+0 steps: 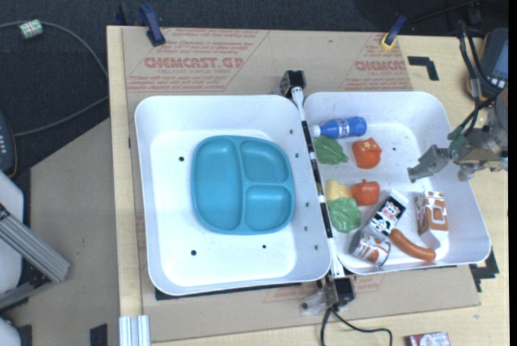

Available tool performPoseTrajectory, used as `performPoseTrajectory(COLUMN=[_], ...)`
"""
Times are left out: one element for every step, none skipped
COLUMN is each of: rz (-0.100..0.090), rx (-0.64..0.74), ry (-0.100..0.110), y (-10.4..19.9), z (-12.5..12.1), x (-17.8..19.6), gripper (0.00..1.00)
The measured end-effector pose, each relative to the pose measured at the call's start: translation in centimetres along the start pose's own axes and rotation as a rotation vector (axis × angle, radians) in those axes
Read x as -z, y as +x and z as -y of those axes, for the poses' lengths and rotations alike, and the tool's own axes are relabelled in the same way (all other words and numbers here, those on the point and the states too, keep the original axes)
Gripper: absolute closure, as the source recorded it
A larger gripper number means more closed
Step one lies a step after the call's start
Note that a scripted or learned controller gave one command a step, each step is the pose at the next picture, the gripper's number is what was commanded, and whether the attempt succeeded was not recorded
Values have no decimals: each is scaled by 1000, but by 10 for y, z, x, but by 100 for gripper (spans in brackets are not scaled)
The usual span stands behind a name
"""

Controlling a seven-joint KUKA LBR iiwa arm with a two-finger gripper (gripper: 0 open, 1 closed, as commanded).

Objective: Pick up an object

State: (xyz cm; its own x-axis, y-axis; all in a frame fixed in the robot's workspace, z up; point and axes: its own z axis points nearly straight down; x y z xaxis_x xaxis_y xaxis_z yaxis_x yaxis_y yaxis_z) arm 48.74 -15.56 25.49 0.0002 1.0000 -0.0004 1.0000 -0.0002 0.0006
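Scanning from the sausage [413, 246] and can [371, 247] at the right bin's [420, 106] near edge back to the bottle [340, 128], I see nothing lifted; gripper [426, 164] hovers at the right wall, its grip state unclear.

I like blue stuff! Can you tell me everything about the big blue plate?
The blue plate is a turquoise tray with rounded corners, and it looks like smooth plastic. Raised ridges split it into three sections: one long one on the left and two smaller ones on the right. It lies flat, right side up, slightly turned, in the middle of the left white bin. Nothing sits in it, and nothing touches it except the bin floor beneath.
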Motion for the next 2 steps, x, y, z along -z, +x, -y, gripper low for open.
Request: performPoseTrajectory(rz=[-1,-1], rx=[1,1], ry=[2,0], y=[13,55], z=[-68,-112], x=[-92,-170], gripper=[0,0])
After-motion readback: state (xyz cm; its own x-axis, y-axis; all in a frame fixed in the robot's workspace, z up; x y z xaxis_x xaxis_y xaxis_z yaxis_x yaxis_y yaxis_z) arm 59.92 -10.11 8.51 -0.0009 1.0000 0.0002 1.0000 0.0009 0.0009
